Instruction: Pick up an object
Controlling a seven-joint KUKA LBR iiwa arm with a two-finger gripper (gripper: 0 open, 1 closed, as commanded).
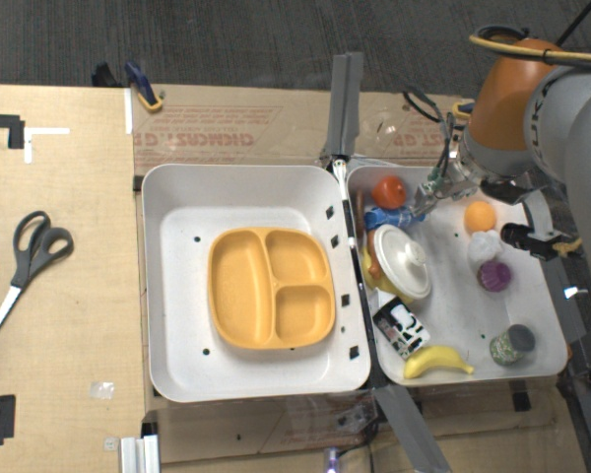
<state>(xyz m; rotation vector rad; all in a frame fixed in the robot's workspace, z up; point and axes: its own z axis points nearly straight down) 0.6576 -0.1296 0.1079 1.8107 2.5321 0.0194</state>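
Note:
My gripper (pixel 426 199) hangs over the back of the right bin (pixel 453 308), under the orange-banded wrist. It sits between a red-orange round fruit (pixel 389 191) to its left and an orange ball (pixel 481 215) to its right. A silver domed lid (pixel 406 262) lies just below it, over a yellow item. Nothing shows as gripped. Also in this bin are a white lump (pixel 486 247), a purple object (pixel 493 276), a grey-green can (pixel 513 344), a banana (pixel 436 363) and a black-and-white item (pixel 399 325).
The left bin (pixel 172 264) bears a yellow divided plate (pixel 272 287). Scissors (pixel 25 259) lie on the wooden bench at far left. A grey divider post (pixel 343 116) rises between the bins at the back. Cables trail by the arm at right.

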